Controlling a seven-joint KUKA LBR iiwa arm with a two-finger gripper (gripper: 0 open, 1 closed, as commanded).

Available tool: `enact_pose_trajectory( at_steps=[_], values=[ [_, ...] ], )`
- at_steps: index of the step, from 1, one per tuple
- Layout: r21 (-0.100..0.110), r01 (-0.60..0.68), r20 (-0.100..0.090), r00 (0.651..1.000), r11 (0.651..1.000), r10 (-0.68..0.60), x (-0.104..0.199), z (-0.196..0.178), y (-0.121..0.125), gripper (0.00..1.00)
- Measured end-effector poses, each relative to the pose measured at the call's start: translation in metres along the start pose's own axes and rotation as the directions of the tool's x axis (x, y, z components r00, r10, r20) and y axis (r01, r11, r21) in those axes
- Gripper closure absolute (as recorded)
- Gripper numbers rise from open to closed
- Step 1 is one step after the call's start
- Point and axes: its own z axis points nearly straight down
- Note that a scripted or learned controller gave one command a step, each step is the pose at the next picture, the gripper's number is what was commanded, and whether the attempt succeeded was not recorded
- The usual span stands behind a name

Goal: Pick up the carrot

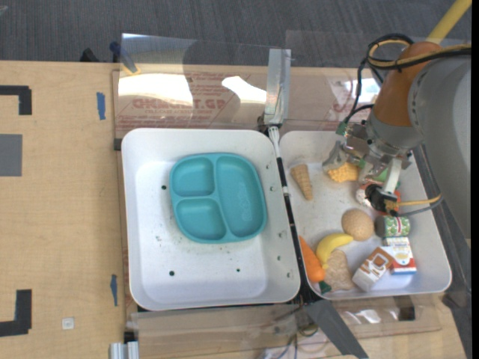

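Observation:
The carrot (310,259) is orange with a green tip. It lies along the left wall of the right bin (434,275), near the front, beside a banana (332,243). My gripper (358,166) hangs over the back of that same bin, well behind the carrot and to its right. It is open, and its fingers straddle a yellow wedge of cheese (343,173) without gripping it. The grey arm with the orange band (397,88) comes in from the upper right.
A teal divided plate (218,198) lies in the left bin (150,275). The right bin also holds a cone (301,180), a tan round roll (358,224), a brown speckled piece (338,269), a small can (397,226) and two cartons (389,264). A cable loops beside the wrist.

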Motion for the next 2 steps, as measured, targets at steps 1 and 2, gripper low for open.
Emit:
enact_pose_trajectory(
  at_steps=[1, 2],
  values=[
    [-0.009, 0.013, -0.002, 1.000, 1.000, -0.013, -0.036, -0.153, -0.017, 1.00],
    [0.010, -0.042, 0.001, 0.999, 0.999, 0.042, -0.055, -0.042, -0.066, 1.00]
  ],
)
